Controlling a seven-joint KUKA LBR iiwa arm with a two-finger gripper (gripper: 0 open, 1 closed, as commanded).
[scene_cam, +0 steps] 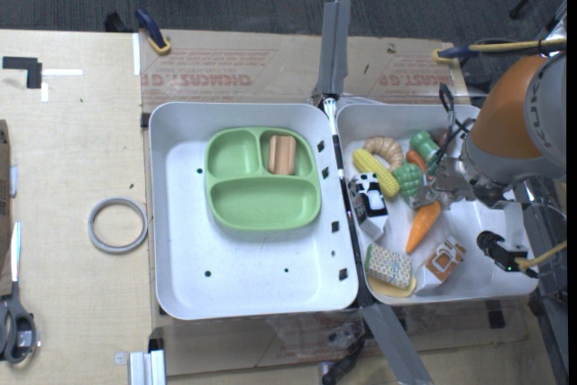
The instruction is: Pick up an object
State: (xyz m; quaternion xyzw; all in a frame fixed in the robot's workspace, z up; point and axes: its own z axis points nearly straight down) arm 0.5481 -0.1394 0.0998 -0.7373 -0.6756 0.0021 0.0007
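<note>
From above, the grey arm (532,117) with its orange band reaches in from the right over the right bin (478,284), and its tool (439,180) sits low among the toy foods near the bin's middle; whether it is open or closed I cannot tell, since its tip is lost among the clutter. Just below the tool, touching or nearly so, lies an orange carrot (422,225), slanting down to the left. Just to the left of the tool are a green vegetable piece (410,180) and a yellow corn cob (376,173), with a tan pretzel-like piece (385,146) above the corn and another green item (423,144) above the tool. A black-and-white toy (368,194) rests by the bin's left wall. Near the front of that bin lie a waffle-textured sandwich piece (390,268) and a small orange-and-white packet (446,259). The left bin (243,284) carries a green divided plate (263,178) with a hot dog (282,154) in its upper right compartment. On the surface (63,158) to the left lie a grey ring (118,224) and scissors (16,325).
</note>
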